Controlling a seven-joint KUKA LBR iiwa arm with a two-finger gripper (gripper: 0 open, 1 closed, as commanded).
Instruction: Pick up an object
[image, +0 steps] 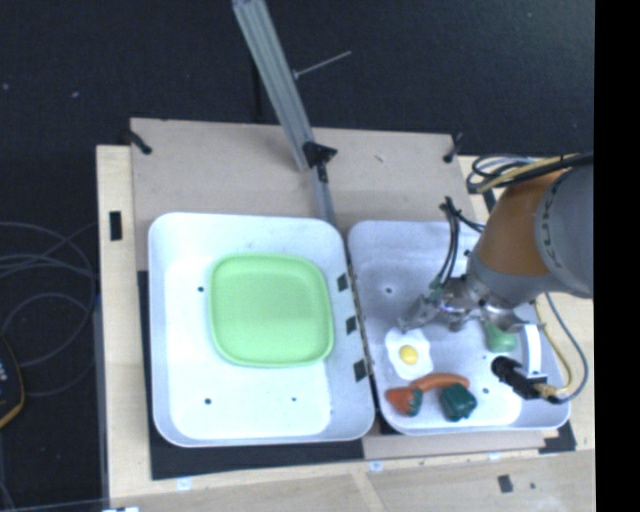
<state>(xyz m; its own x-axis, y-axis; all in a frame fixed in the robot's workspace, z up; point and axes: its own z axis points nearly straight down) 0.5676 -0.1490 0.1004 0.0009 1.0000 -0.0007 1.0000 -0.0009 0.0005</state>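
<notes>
In the right bin (400, 255), a toy fried egg (408, 353) lies near the front left. Just in front of it are an orange sausage-shaped piece (440, 381), a red piece (403, 400) and a dark green piece (458, 401). A pale green object (497, 336) sits by the bin's right side, partly hidden by the arm. My gripper (432, 310) reaches in from the right and hangs low over the middle of the right bin, just behind and to the right of the egg. Nothing can be seen held in it.
The left bin (180, 400) bears a light green square plate (270, 309). A grey metal pole (285, 90) slants down to the back edge between the bins. Cables and a black connector (508, 372) hang off the wrist over the right bin's right side.
</notes>
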